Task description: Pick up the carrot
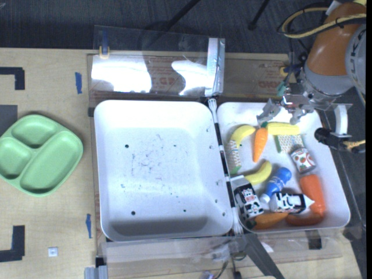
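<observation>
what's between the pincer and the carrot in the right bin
Nothing visible. The pincer hovers just up and right of the carrot; a yellow banana lies beside the carrot's top, not across it.

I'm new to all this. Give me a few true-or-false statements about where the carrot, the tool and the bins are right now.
1. The carrot lies in the right bin. True.
2. The tool grips the carrot. False: the tool hovers above and to the right of it, with nothing between its fingers.
3. A green divided plate sits left of the bins. True.
4. The carrot lies in the left bin. False: it is among the bananas and other items in the right bin.
</observation>
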### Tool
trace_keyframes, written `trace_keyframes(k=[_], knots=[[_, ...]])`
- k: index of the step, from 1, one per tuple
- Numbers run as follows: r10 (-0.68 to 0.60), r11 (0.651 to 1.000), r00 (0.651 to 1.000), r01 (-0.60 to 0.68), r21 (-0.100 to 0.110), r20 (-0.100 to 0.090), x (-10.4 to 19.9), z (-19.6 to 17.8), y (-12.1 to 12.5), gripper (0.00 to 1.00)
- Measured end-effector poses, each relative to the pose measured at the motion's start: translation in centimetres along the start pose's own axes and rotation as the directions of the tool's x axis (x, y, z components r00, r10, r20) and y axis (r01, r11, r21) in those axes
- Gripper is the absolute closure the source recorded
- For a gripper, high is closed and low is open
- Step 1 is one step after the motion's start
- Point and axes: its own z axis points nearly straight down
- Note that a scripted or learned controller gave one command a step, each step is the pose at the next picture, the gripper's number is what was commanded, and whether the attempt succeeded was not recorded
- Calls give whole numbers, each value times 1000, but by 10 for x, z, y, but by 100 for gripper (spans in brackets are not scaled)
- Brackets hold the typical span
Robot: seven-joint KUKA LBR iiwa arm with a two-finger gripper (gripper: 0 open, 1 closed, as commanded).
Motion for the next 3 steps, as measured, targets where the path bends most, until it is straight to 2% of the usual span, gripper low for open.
trace_keyframes(k=[1,2,3], knots=[[-76,997,997,76,-7,2,0,102,10,0],[-75,997,997,75,-7,2,0,93,10,100],[-114,994,994,114,-2,1,64,5,25,100]])
